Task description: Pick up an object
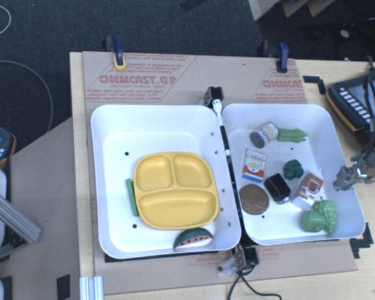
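The left bin holds a watermelon-slice toy at 6 o'clock and a yellow divided plate at its centre, with a green strip against the plate's 9 o'clock edge. The right bin holds a green leafy toy at 5 o'clock, a brown disc, a black block, a small orange-white packet, a dark green lump, a white carton, then a can touching a green vegetable toy at 12 o'clock. The gripper sits at that bin's 3 o'clock rim; whether it is released or clenched cannot be told.
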You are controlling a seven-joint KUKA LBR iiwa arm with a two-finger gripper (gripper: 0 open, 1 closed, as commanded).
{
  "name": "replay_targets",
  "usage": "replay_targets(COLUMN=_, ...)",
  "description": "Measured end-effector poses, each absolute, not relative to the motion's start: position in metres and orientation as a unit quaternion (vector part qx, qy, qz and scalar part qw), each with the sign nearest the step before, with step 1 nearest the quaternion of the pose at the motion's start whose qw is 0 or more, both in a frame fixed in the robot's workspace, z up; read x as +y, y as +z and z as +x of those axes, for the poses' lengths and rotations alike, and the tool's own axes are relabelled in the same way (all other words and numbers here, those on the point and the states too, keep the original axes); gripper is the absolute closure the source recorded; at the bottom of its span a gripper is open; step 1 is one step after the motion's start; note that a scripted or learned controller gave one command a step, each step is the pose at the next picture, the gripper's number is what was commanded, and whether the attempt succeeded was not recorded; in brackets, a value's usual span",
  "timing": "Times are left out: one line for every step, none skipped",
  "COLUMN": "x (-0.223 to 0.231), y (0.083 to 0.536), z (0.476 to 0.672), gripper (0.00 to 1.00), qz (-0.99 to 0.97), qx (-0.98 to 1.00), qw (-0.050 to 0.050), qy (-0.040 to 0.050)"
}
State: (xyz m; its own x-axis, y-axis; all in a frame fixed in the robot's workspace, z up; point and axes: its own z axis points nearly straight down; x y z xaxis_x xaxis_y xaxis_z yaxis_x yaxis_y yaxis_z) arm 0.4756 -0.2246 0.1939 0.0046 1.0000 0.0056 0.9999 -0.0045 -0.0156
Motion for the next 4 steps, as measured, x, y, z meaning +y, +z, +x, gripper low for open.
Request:
replay_targets(x=-0.116, y=0.43, z=0.488, gripper=1.0, qz=-0.703, qx=-0.711, qw=-0.009, qy=-0.0072)
replay_targets(x=-0.164, y=0.305, z=0.494, gripper=1.0, qz=-0.709, qx=-0.705, qw=0.004, qy=0.0035)
replay_targets(x=-0.215, y=0.182, z=0.486, gripper=1.0, qz=-0.709, qx=-0.705, qw=0.004, qy=0.002)
replay_targets(x=-0.122, y=0.192, z=0.487, gripper=1.0, qz=-0.705, qx=-0.709, qw=0.003, qy=0.0)
